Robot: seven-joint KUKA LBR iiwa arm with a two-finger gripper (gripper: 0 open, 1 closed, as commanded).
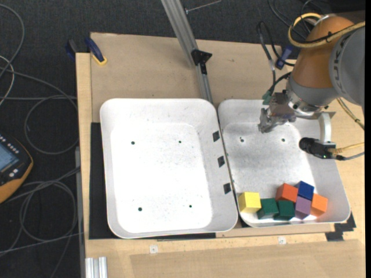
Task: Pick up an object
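From above, the arm reaches in from the right, and its gripper hangs over the far part of the right bin. Whether that hand is released or clenched I cannot tell; nothing shows between its tips.

The things to pick lie well apart from it, huddled in the right bin's near corner: a yellow block on the left, two green blocks just beside it, then an orange block, a blue block, a purple block and another orange block, all touching or nearly so, pressed toward the near rim.

The bin floor between gripper and blocks is bare. The left bin sits alongside, black clips joining the two rims. A grey pole slants across the wooden bench behind them. Cables trail on the dark floor to the left. No writing is legible.
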